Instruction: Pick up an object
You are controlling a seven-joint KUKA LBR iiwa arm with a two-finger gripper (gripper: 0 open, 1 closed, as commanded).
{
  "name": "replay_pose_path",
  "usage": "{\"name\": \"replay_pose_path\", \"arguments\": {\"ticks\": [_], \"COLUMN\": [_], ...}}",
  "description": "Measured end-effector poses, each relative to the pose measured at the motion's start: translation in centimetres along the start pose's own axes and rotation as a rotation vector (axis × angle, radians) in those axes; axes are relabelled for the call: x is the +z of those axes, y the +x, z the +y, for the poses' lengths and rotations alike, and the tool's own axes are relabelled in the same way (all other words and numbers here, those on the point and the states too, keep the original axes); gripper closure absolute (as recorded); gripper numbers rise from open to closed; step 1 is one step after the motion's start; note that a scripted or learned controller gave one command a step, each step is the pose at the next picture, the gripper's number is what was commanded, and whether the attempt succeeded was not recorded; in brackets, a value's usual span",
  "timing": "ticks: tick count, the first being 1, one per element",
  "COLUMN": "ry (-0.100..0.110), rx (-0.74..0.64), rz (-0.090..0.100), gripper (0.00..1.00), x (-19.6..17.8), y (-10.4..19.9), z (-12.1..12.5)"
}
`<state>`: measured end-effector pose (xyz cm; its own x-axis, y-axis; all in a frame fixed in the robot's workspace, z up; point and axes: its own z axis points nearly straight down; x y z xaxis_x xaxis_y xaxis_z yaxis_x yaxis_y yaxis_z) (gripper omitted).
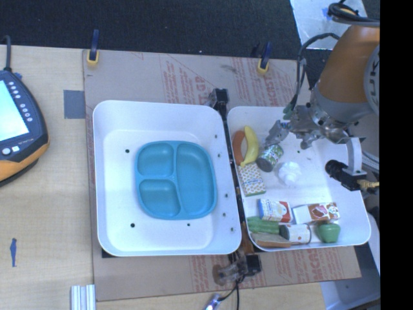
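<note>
My gripper (pixel 292 136) hangs over the back part of the right bin (pixel 352 202), open, with nothing between its fingers. Its left finger (pixel 276 133) is just above a small tin can (pixel 270 157) lying on its side. Left of the can lie a yellow banana (pixel 250 144) and an orange sausage (pixel 238 146). A white crumpled lump (pixel 290 172) rests right of the can, below the gripper. Toward the front sit a patterned box (pixel 251 180), two small cartons (pixel 274 208) (pixel 317 212), a green cucumber (pixel 261 225), a bottle (pixel 293 233) and a green apple (pixel 329 232).
The left bin (pixel 106 173) holds a blue divided plate (pixel 175 179). A black and orange handheld pendant (pixel 16 124) lies at the bench's left edge. Clamps (pixel 94 50) (pixel 263 60) pin the cardboard sheet at the back. A black fitting (pixel 342 173) on the arm overhangs the right bin's right side.
</note>
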<state>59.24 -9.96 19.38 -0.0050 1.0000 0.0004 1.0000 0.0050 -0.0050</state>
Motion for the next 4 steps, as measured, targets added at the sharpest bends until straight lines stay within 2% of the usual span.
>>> {"name": "replay_pose_path", "arguments": {"ticks": [1,2,4], "ry": [-0.011,0.002,0.002], "rx": [0.003,0.001,0.002], "rz": [-0.002,-0.002,-0.002], "gripper": [0.0,0.0,0.0], "x": [8.8,10.1,10.1], "y": [-0.7,0.3,0.3], "z": [2.4,6.4,6.4]}}
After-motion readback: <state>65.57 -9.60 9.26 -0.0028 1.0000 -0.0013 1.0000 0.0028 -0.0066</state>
